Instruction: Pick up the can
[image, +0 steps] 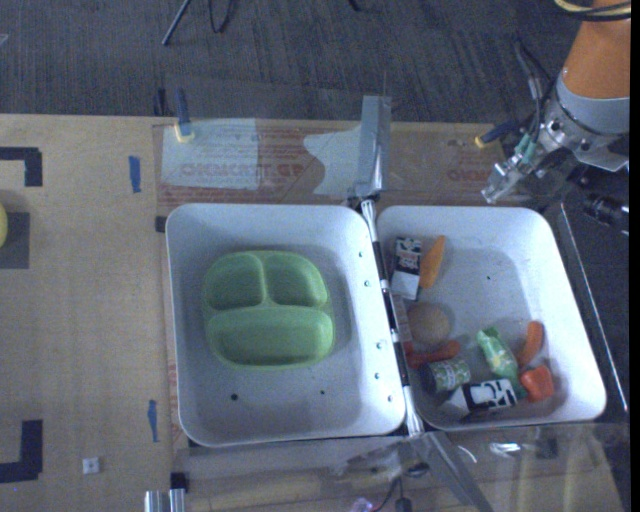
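The can (447, 375) is small and dark with a green label. It lies on its side near the front of the right bin (500, 260), between a red pepper (433, 352) and a black-and-white box (490, 396). My gripper (508, 178) hangs above the bench beyond the right bin's far right corner, well away from the can and higher than the bin's contents. The orange band of the arm (598, 50) is at the top right.
The right bin also holds a black carton (405, 256), an orange carrot (432, 262), a brown potato (428, 323), a green packet (494, 351) and two orange-red pieces (535, 362). A green divided plate (268, 308) lies in the left bin (190, 250).
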